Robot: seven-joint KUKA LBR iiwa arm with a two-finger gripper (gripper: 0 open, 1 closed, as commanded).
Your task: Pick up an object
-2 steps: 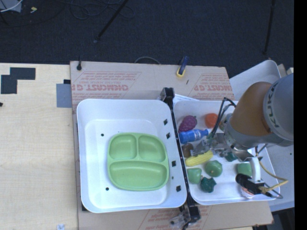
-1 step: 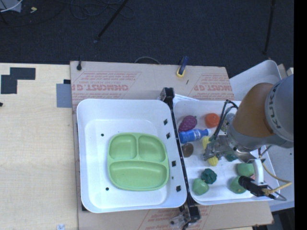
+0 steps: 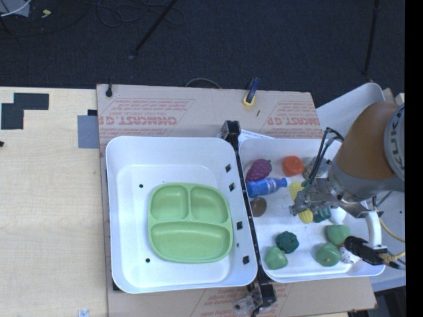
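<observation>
Divided plate (image 3: 190, 223) in left bin (image 3: 125, 170). Right bin (image 3: 264, 246): bottle (image 3: 266, 187) far-left, my gripper (image 3: 308, 207) hanging mid-bin right of it.

Red print on the cardboard sheet (image 3: 198, 114) under the bins appears upside down and too blurred to read.

Dark carpet (image 3: 198, 38) strewn with cables (image 3: 26, 5) lies beyond a pale wooden bench (image 3: 46, 210) topped with cardboard (image 3: 172, 114)

Robotics lab bench — cardboard-backed white bins (image 3: 125, 177), loose cables (image 3: 119, 5), dark carpet.
</observation>
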